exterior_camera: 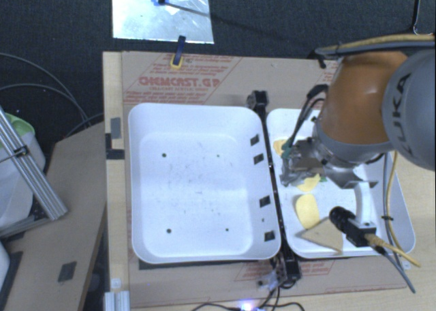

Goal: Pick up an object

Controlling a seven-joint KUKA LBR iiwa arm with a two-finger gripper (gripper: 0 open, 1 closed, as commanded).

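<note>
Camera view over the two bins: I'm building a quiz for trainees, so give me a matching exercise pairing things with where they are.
Things:
1. tool
2. yellow piece
3. tan wedge
4. blue-and-yellow clip

Places:
A. cardboard beyond the bins
B. right bin's near edge
C. above the right bin
D. right bin, just beyond the wedge

Pairs: 1-C, 2-D, 3-B, 4-A

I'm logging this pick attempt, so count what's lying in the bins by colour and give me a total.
Yellow pieces: 3, a small yellow piece at the right bin's upper left, a yellow piece under the gripper, and a yellow oval piece below it.
Tan pieces: 1, the tan wedge.
Total: 4 in view; the arm may hide more.
</note>
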